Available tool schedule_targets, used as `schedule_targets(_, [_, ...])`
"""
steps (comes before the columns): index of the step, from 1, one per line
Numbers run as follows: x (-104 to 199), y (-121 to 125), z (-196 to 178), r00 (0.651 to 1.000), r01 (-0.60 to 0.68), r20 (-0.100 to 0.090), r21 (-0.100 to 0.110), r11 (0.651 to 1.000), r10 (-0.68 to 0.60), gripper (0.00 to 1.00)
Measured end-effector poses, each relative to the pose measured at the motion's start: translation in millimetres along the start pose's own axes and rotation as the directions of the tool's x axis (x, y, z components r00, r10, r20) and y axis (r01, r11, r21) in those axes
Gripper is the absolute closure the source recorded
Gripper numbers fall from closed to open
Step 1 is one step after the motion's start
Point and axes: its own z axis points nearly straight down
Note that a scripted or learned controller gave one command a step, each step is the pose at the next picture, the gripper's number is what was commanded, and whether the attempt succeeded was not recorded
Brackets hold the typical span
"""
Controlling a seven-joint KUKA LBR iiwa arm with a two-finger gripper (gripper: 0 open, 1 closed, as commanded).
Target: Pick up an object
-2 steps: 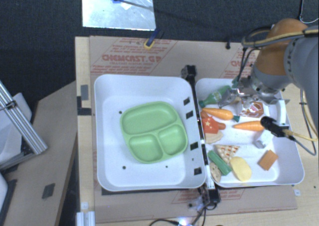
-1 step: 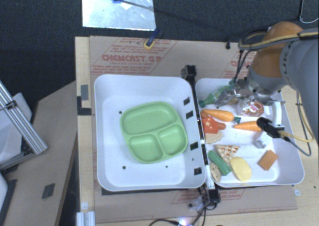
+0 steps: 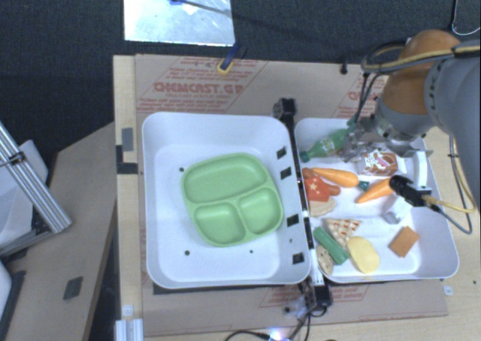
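Note:
The right bin [image 3: 440, 257] holds several toy foods: a green bottle [image 3: 325, 144], two orange carrots [image 3: 336, 176] [image 3: 374, 191], a red piece [image 3: 319, 189], a pizza slice [image 3: 342, 228], a green cucumber [image 3: 331, 245], a yellow lemon [image 3: 364, 254], an orange block [image 3: 404, 241] and a red-and-white packet [image 3: 379, 161]. My gripper [image 3: 359, 139] hangs low over the bin's far side, beside the bottle's right end and just above the packet. The wrist hides its tips, and I see nothing held.
The left bin [image 3: 161, 182] carries a green divided plate [image 3: 229, 198]. A black clamped divider [image 3: 294, 182] separates the bins. A black part with a cable [image 3: 409, 189] hangs from the arm over the right bin. Cardboard underlies both bins.

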Motion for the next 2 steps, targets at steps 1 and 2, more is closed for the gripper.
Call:
schedule_targets(1, [5.6, 5.8, -46.1, 1.000, 0.002, 0.000, 0.005, 1.000, -0.002, 1.00])
schedule_targets(2, [5.6, 8.1, -100.3, 1.000, 0.003, 0.001, 0.005, 1.000, -0.003, 1.00])
